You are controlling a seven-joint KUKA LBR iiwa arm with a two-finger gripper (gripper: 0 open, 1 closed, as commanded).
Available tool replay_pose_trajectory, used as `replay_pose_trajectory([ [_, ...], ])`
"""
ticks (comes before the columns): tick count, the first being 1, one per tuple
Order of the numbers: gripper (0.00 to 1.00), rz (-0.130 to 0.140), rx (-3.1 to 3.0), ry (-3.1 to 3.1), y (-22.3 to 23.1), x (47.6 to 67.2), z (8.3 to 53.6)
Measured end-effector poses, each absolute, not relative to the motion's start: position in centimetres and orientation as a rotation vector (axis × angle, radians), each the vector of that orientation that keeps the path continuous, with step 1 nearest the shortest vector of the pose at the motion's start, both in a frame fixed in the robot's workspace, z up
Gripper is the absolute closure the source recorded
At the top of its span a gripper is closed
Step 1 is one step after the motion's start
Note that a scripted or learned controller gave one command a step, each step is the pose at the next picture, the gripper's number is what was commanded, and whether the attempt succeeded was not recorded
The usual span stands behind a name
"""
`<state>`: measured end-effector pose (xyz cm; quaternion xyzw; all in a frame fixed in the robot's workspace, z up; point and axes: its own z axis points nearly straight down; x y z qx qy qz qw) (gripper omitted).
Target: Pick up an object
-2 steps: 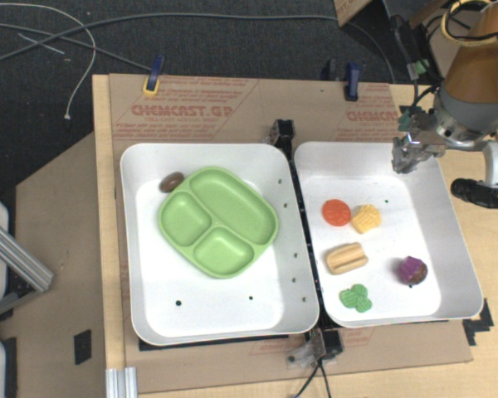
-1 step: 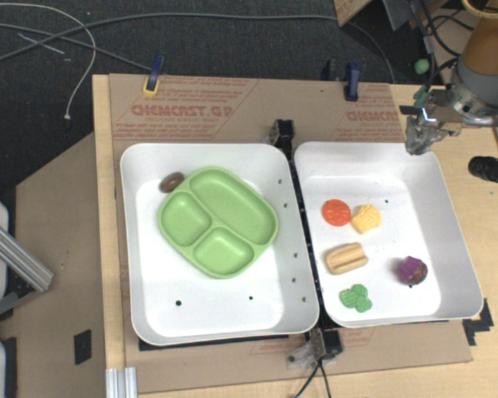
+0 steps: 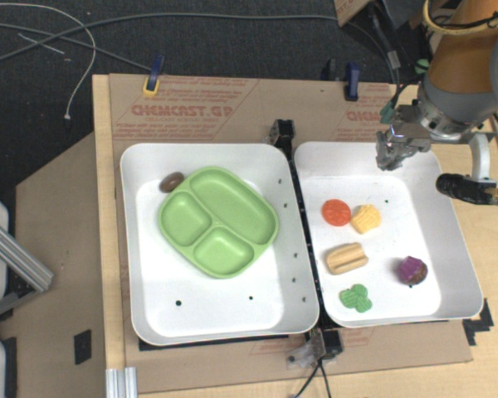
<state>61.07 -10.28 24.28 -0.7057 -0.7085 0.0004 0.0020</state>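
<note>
Five toy foods lay below the gripper (image 3: 392, 157), which hovered at the right bin's (image 3: 456, 247) far rim, its jaws narrow and empty. The approach step seemed in hand; next it likely needed to descend toward the nearest orange tomato (image 3: 336, 212) or yellow corn (image 3: 365, 218). Beyond lay a bread roll (image 3: 346, 258), purple piece (image 3: 412, 269) and green broccoli (image 3: 356, 298). The left bin (image 3: 149, 297) held a green tray (image 3: 218, 220) and brown piece (image 3: 173, 182).

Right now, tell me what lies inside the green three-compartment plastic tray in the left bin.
All three compartments of the green three-compartment plastic tray look bare. A small brown oval object lies outside it, against its upper-left rim. Whatever is beneath the tray is covered.
</note>
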Motion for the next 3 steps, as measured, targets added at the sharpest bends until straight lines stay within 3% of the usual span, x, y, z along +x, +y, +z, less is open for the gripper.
replay_pose_trajectory([
  [3,1.0,0.002,-2.212,-2.224,4.3,56.0,22.5],
])
